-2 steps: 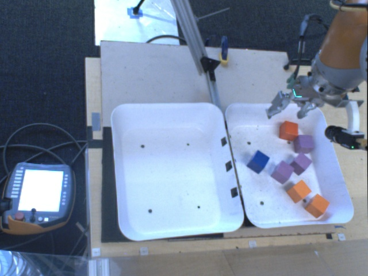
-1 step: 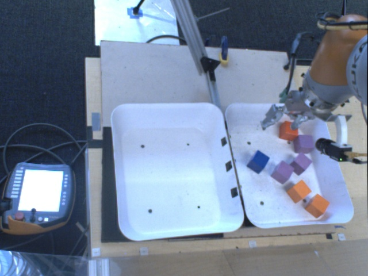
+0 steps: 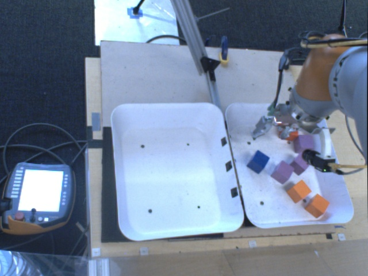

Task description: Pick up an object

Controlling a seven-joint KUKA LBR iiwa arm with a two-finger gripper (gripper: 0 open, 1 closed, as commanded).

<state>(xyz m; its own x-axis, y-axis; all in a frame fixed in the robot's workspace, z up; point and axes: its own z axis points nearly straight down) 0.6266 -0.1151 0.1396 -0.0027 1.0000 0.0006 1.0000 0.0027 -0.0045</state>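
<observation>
The right bin (image 3: 253, 214) holds 1 blue cube (image 3: 258, 161), purple and orange blocks. The gripper (image 3: 266, 125), grip state unclear, hangs just above the blue cube.

Blocks (image 3: 283, 171) crowd the right bin's (image 3: 270, 217) right half; its left stays open.
</observation>
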